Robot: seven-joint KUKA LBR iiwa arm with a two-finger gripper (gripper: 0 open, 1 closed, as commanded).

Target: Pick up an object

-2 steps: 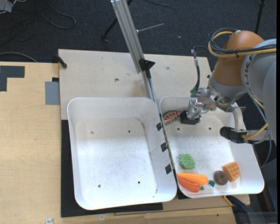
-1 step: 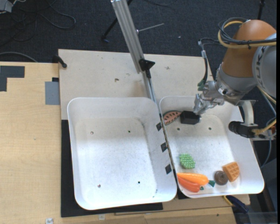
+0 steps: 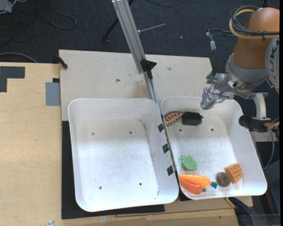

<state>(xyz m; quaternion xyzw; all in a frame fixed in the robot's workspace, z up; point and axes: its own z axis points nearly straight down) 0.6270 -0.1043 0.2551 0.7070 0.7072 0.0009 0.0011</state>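
From my remote station I record the following, left to right. Far left of the gripper lies a pale wooden board (image 3: 23, 140) carrying dark grey patches. Next comes the left bin (image 3: 85, 121), well apart from the gripper on its left; I see nothing in it beyond dark specks on its floor. A slanted aluminium bar (image 3: 132, 36) rises from the seam between the two bins, up and left of the gripper, with a black bracket (image 3: 147, 66) on it and black clips (image 3: 165, 147) along the divider below.

The right bin (image 3: 247, 145) sits directly under the gripper. Below and left of the jaws, near the bin's back wall, a brown striped object (image 3: 172, 117) touches a black block (image 3: 191, 118); the block is the nearest item. Further below, towards the front wall, are a green knobbly ball (image 3: 189, 163), an orange carrot-shaped toy (image 3: 195, 182), a small brown round piece (image 3: 222, 178) and an orange waffle-textured wedge (image 3: 234, 173), the last two touching.

The gripper (image 3: 208, 102) hangs over the bin's back rim. I cannot tell whether the jaws are open or closed; nothing is seen between them.
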